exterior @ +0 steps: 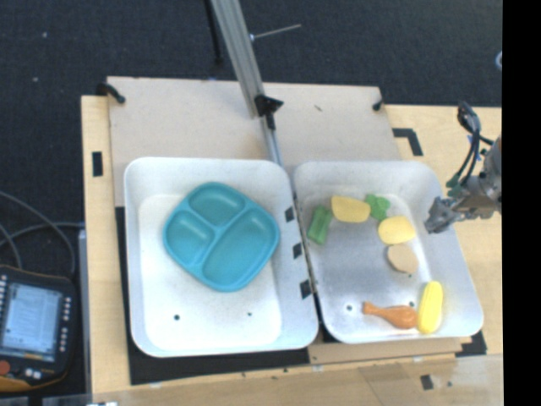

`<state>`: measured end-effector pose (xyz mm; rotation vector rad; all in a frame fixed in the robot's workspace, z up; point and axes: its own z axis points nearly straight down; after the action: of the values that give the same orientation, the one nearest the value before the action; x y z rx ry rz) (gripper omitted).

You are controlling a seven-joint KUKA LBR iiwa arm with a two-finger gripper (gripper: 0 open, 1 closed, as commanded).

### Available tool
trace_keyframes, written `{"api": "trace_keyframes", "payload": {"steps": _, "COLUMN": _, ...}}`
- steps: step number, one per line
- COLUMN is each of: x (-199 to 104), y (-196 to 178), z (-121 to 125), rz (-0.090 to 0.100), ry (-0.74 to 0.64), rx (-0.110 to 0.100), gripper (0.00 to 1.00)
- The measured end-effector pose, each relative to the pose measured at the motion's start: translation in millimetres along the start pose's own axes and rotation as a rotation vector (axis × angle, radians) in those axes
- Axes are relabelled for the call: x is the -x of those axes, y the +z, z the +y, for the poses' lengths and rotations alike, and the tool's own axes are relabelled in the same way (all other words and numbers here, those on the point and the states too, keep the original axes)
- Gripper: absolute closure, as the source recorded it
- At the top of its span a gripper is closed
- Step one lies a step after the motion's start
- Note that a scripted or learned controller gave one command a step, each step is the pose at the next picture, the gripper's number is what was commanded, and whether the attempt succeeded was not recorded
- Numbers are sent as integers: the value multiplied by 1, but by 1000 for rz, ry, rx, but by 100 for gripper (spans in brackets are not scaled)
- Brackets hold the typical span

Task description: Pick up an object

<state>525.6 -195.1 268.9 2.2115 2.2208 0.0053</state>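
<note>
There are two white bins: the left bin (152,328) and the right bin (355,324). The left bin holds one thing, a blue plate (221,236) with three sections. The right bin holds seven small things. Three are yellow: one at the far side (350,209), one in the middle right (396,229), and one long piece at the near right (430,306). Two are green: one at the left (319,225), and one at the far side (378,205). One is a tan piece (403,260), and one is an orange piece (391,314).
</note>
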Motion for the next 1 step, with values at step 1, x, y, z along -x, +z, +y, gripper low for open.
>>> {"api": "trace_keyframes", "payload": {"steps": 1, "x": -55, "y": 6, "z": -2, "rz": 2, "ry": -3, "rx": -5, "gripper": 100}}
